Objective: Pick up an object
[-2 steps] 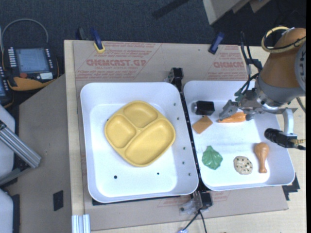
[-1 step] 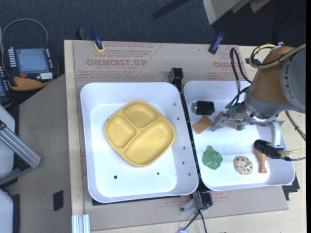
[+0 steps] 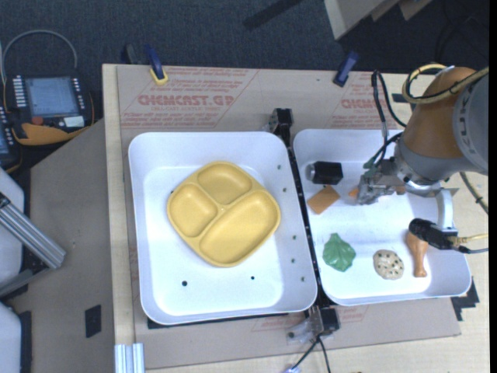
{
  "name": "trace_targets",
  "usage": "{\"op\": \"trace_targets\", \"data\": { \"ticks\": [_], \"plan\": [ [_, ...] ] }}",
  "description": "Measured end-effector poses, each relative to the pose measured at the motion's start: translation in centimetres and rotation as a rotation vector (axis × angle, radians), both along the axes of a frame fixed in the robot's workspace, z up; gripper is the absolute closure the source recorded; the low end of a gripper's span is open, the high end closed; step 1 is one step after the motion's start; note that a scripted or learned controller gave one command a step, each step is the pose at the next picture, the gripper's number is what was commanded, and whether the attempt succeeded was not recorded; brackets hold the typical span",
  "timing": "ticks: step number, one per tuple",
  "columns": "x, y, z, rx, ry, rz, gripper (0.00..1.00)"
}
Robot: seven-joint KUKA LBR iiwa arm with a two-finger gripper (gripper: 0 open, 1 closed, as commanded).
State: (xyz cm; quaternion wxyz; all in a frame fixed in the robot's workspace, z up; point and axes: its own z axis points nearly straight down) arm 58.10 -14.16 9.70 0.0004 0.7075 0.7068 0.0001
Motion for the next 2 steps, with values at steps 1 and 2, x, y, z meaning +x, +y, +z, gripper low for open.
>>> {"op": "trace_targets", "data": {
  "ticks": [1, 2],
  "plan": [
    [-0.3, -0.4, 4.3, -0.001, -0.002, 0.0, 1.0],
    [0.0, -0.5, 8.6, -0.002, -0.005, 0.002, 1.0]
  ]
}}
